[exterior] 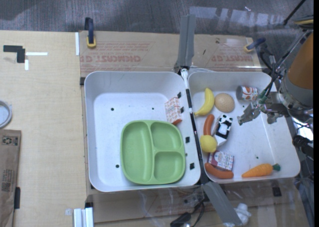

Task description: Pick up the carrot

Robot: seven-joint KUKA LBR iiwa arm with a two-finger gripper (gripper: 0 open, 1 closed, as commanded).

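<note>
The carrot is orange with a green tip at its right end. It lies flat near the front right corner of the right bin. My gripper reaches in from the right, over the right-hand part of that bin, behind the carrot and apart from it. It stands open with nothing between its fingers. A small can lies just behind the gripper.
The right bin also holds a banana, a tan round item, two red sausages, a cow toy, a lemon and a small carton. The left bin holds a green divided plate and another small carton.
</note>
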